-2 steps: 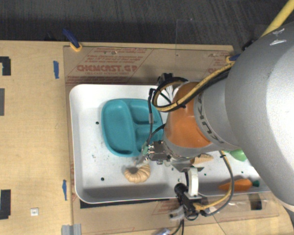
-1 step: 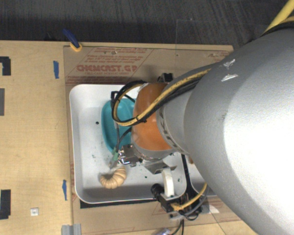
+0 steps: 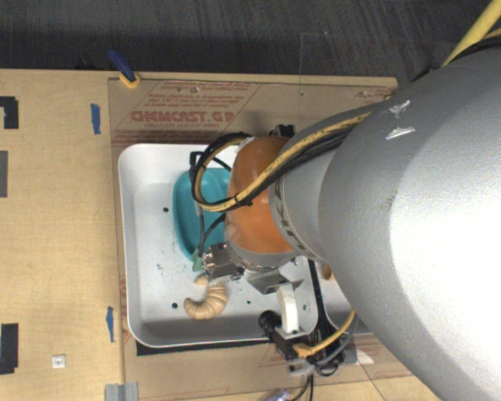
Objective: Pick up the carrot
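Arm point(image 3: 417, 224) is down over the bin point(image 3: 142, 224), wrist point(image 3: 255, 215) right on top of the work area. Fingers: can't tell if open or shut, or if anything's in them, since the wrist and cable loop point(image 3: 213, 182) cover that spot.

Carrot: can't ID it for sure. Best guess is the small green scrap point(image 3: 198, 262) poking out at the left edge of the grey tool block point(image 3: 221, 261). That could be the leafy end, w/ the body running under the wrist. If so, it's directly at or under the fingers. Treat as unconfirmed.

Other stuff relative to the tool end:
- teal dish point(image 3: 184, 215): just beside it, far side, partly under the wrist
- tan ridged pastry-looking item point(image 3: 207, 302): just beside it, near side, prob. not touching
- rest of bin floor to the left: bare
- bin sits on a brown board point(image 3: 192, 111) on the desk point(image 3: 42, 224)

Handling (judgement): likely a toy carrot, so light, stiff, smooth skin, tapered. Taper means a pinch near the tip will squirt out. Take it across the thick mid-body, fingers square to the long axis, not on the leaf end. Round section may roll on the slick bin floor if one finger lands first, so centre before closing. Not fragile, firm squeeze OK.

Risks: the dish rim and the pastry are both close enough to catch on a wide approach.
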Controlling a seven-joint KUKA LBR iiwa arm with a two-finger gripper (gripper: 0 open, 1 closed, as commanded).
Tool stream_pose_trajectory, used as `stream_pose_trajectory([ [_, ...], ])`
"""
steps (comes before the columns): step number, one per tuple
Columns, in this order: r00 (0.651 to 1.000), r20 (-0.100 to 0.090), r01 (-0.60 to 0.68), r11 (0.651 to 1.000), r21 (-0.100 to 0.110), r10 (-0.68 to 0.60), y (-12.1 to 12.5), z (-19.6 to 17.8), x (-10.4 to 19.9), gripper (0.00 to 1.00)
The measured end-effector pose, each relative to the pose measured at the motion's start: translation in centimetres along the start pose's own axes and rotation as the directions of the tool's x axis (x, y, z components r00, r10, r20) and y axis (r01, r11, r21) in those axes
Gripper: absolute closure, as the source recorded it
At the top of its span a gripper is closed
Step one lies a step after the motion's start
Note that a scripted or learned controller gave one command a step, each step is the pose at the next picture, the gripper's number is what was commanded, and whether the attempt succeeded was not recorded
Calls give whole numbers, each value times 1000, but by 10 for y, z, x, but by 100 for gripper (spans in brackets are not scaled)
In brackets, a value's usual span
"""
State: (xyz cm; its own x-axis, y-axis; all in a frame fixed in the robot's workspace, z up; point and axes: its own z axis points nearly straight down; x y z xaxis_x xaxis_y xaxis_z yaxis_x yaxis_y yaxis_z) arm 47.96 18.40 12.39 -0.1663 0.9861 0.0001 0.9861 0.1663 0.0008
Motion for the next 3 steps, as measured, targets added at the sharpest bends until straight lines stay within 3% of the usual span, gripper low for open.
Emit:
stream_pose_trajectory([
  [1,962,1,-273,962,0,273,40,-31,31,100],
  [2,963,3,-271,963,1,271,40,-40,31,100],
  [3,900,4,-435,900,6,435,5,-23,40,100],
])
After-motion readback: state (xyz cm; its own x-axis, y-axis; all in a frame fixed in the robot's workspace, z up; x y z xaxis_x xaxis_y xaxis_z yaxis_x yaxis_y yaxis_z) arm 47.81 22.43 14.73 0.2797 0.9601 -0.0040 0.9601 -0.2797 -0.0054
